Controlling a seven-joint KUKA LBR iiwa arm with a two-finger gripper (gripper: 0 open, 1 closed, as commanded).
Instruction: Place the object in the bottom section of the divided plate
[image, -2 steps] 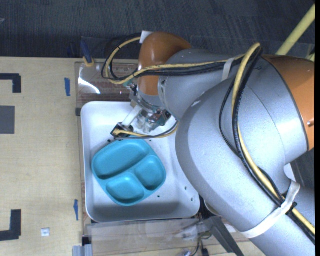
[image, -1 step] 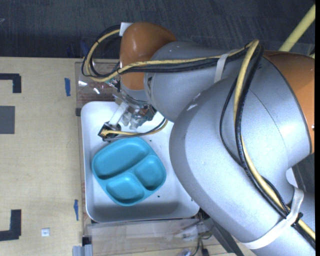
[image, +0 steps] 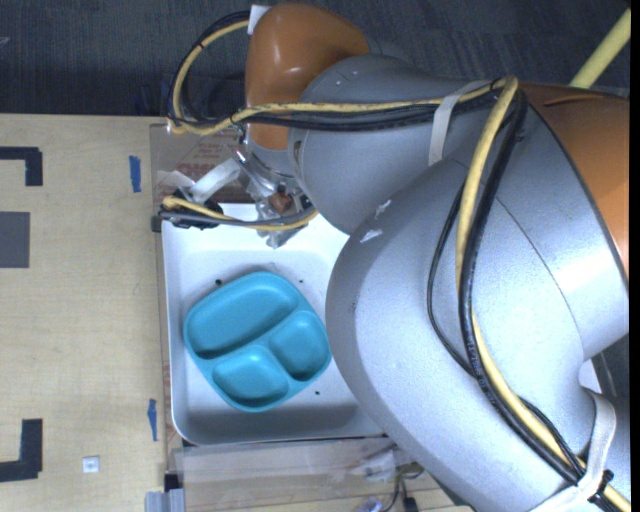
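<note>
Camera view takes in the grey arm (image: 470, 300) first, its bulk covering most of the right side, yellow and black cables (image: 470, 250) running along it and an orange band (image: 290, 50) near the top. Beneath it lies a shallow white bin (image: 200, 280) on the pale wooden bench (image: 70, 300). In the bin rests the blue divided plate (image: 257, 340), slightly turned, with one long section and two smaller ones (all three appear bare). The gripper (image: 270, 205) sits at the bin's upper edge, above the plate and apart from it; its state cannot be told from here. The object to be placed cannot be made out.
</note>
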